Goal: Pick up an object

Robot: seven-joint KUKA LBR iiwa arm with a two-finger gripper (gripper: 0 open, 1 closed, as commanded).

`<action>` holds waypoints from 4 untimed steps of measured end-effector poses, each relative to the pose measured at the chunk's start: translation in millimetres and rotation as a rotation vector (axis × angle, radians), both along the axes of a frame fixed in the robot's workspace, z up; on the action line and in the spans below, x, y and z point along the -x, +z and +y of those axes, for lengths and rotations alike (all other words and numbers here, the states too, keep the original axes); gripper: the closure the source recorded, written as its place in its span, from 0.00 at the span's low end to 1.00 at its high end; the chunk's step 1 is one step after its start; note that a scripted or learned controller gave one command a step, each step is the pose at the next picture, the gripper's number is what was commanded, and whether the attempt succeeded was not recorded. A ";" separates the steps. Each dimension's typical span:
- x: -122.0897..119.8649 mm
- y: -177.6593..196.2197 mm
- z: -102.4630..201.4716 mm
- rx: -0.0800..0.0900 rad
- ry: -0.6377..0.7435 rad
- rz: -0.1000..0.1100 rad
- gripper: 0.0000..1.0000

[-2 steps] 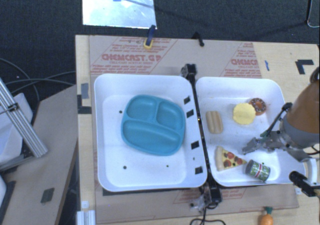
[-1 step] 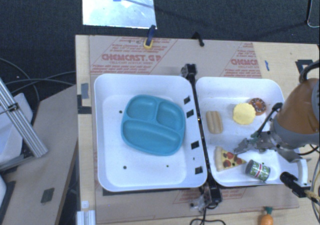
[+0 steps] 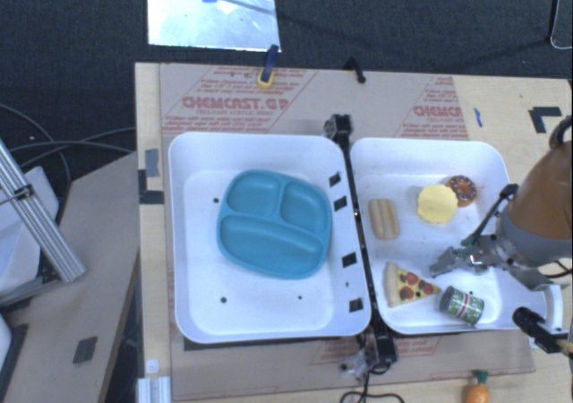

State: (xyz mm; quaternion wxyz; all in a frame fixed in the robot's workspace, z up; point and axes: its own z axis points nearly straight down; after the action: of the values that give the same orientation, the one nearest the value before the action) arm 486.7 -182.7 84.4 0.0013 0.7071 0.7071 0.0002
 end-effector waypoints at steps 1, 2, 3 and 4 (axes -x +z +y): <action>-0.2 0.1 -7.9 0.000 0.001 0.000 0.00; -0.3 0.2 -17.6 0.000 0.000 0.000 0.00; -1.4 11.2 -17.6 0.000 0.001 -0.004 1.00; -3.0 96.4 76.3 -0.004 0.014 -0.007 1.00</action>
State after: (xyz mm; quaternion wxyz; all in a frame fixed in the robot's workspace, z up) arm 489.7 -106.3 180.8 0.0024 0.7021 0.7120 0.0045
